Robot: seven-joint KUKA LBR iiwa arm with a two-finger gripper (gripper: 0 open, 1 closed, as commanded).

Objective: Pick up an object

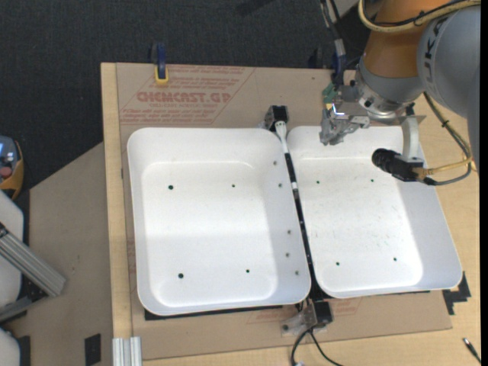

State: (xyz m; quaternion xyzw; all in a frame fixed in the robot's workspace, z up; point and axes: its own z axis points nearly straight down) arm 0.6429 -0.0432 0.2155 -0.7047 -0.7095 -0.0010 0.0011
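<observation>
My gripper (334,130) hangs over the far left corner of the right bin (427,227), just above its back rim. It hangs from the grey arm with its orange band (408,6), which reaches in from the top right. Nothing shows at the gripper's tip from this angle. The right bin's white floor carries a few small black dots and faint specks. The left bin (145,204) shows a white floor with small black dots.
A black fitting with a cable (396,164) juts from the wrist over the right bin's back edge. A black clamp (276,117) sits at the far end of the seam between the bins. A blue clamp (160,61) holds the cardboard base (198,94).
</observation>
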